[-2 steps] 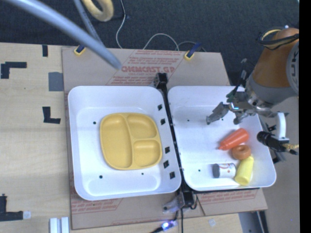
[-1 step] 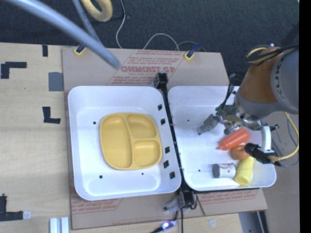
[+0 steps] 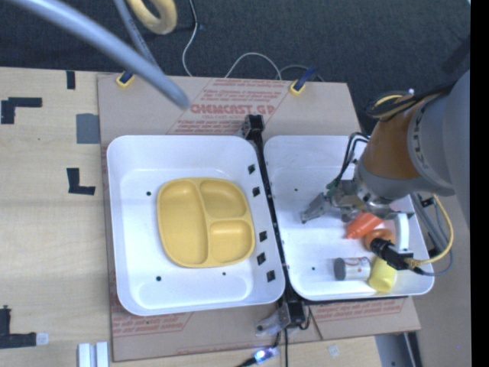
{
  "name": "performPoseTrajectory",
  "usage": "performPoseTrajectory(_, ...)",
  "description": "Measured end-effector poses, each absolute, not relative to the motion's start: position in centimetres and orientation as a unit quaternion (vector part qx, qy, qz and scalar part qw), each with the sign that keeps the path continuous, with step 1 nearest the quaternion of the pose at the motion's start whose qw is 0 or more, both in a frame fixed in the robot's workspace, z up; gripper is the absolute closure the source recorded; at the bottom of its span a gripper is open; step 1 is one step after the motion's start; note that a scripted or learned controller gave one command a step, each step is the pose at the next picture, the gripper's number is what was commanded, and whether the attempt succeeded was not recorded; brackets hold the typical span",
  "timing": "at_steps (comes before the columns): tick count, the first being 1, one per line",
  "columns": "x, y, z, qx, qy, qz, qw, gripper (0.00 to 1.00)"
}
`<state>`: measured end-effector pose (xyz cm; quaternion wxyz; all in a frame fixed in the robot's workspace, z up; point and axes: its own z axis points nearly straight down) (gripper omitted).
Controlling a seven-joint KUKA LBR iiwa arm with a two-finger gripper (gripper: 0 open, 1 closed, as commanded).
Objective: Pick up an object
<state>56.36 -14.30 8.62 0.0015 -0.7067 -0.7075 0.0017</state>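
My gripper [image 3: 324, 202] is low over the middle of the right bin [image 3: 306, 155], pointing left, with its grey fingers [image 3: 312, 210] spread open and nothing between them. Just right of it, under the wrist, lies a small orange object [image 3: 362, 225]. Nearer the front edge lie a short grey cylinder [image 3: 349, 267] and a yellow object [image 3: 383, 278] with a black end. In the left bin [image 3: 130, 167] a yellow divided plate [image 3: 205, 222] lies flat.
A black divider [image 3: 262, 197] separates the two bins. Cables [image 3: 437, 243] loop off the wrist at the right bin's right rim. Both bins rest on a cardboard sheet [image 3: 229, 102], and a grey pole [image 3: 92, 29] crosses the upper left.
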Motion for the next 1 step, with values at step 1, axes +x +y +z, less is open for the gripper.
performPoseTrajectory(1, 56.43, -14.22, 9.89, -0.706, -0.708, 0.001, 0.001, 1.0)
